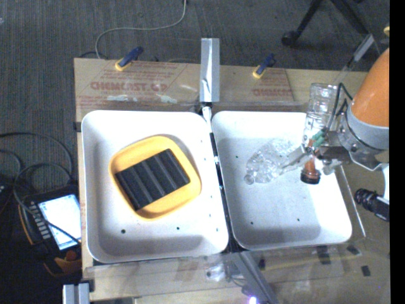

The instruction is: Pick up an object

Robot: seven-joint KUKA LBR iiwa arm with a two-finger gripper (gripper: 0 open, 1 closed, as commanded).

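A crumpled clear plastic piece (268, 160) lies in the middle of the right bin (285, 230). My gripper (309, 164) hangs low over that bin's right side, just right of the clear piece, and its tip looks close to the piece's right edge. A small dark reddish bit (309, 175) shows at the gripper's lower end; what it is stays unclear. A tall clear cup-like thing (321, 106) stands just behind the gripper near the bin's far right corner. In the left bin (101, 233) rests a yellow dish-shaped object with a black ridged insert (155, 176).
The grey and orange arm (373, 106) comes in over the right bin's right rim. A metal strip (209, 75) stands behind the seam between the bins. Cables and a small screen device (54, 217) lie on the floor at left.
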